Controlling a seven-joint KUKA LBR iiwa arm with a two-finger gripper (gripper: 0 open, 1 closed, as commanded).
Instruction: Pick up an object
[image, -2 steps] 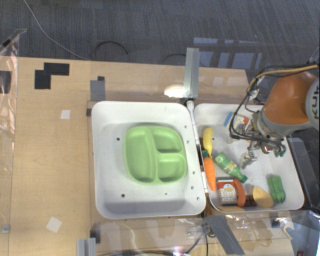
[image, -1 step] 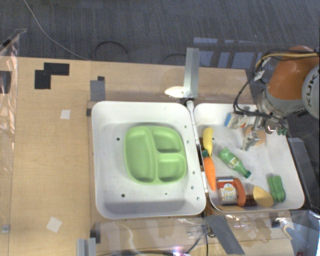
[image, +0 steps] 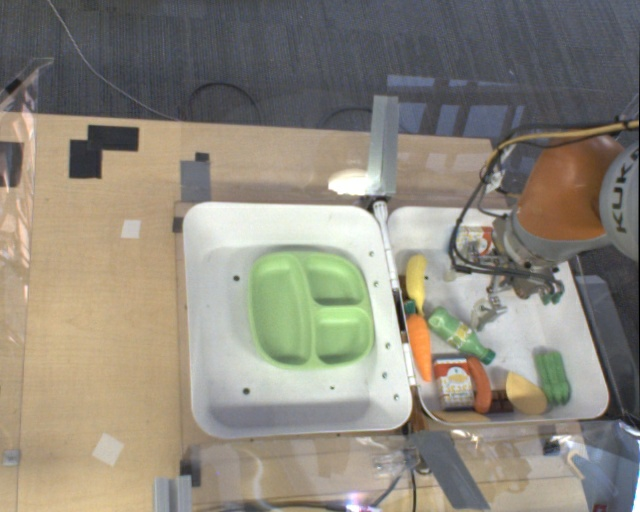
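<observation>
My gripper (image: 488, 312) hangs over the middle of the right bin (image: 580, 330), below the orange band of the arm (image: 560, 195). Its metal fingers (image: 491, 305) point down just above and right of a green bottle (image: 460, 334) that lies tilted on the bin floor. Nothing shows between the fingers. A yellow banana (image: 415, 280) and an orange carrot (image: 420, 348) lie along the bin's left wall. A small can with a red label (image: 453, 382), a red sausage (image: 482, 384), a tan wedge (image: 526, 392) and a green cucumber (image: 551, 376) line the near side.
The left bin (image: 215, 300) holds a green divided plate (image: 310, 308). A metal post (image: 383, 145) stands at the back between the bins. Cables loop beside the wrist at the right bin's back right.
</observation>
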